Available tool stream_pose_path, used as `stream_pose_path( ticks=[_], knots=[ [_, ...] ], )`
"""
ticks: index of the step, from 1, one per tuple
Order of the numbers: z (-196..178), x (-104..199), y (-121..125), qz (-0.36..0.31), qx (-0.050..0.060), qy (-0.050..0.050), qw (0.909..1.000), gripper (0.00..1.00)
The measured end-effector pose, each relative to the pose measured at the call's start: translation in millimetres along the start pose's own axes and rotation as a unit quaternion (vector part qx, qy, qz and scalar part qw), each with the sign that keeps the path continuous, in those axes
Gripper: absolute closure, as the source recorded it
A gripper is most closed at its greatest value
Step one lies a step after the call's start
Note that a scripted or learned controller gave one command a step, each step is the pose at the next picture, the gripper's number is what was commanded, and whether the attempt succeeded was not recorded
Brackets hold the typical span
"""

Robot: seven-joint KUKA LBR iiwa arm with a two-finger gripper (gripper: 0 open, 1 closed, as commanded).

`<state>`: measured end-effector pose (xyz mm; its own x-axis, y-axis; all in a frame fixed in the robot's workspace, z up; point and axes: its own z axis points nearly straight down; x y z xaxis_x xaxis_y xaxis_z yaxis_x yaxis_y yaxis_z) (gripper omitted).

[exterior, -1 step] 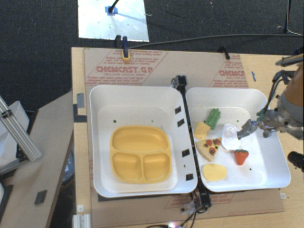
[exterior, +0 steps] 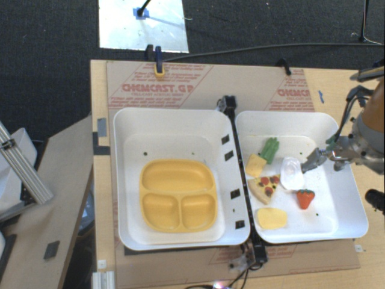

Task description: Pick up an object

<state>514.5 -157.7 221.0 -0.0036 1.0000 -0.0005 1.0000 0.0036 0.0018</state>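
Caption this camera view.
Gripper beside a clear cup among toy foods in the right bin.

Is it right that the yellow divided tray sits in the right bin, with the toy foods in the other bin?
Not quite: the camera view shows the yellow divided tray in the left bin. The toy foods, such as the strawberry, lie in the right bin.

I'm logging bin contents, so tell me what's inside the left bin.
Inside the left bin sits a yellow divided tray with one long compartment and two smaller ones, nothing lying in them. The bin floor under the tray is covered, so I cannot say what is there.
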Motion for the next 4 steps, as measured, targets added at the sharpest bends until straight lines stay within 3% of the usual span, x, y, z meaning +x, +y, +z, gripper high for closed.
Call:
stream_pose_path(
  ticks=[3,4],
  knots=[
    [135,0,7,0.001,0.001,0.001,1.0,0.0],
    [123,-1,7,0.001,0.0,0.0,1.0,1.0]
  ],
)
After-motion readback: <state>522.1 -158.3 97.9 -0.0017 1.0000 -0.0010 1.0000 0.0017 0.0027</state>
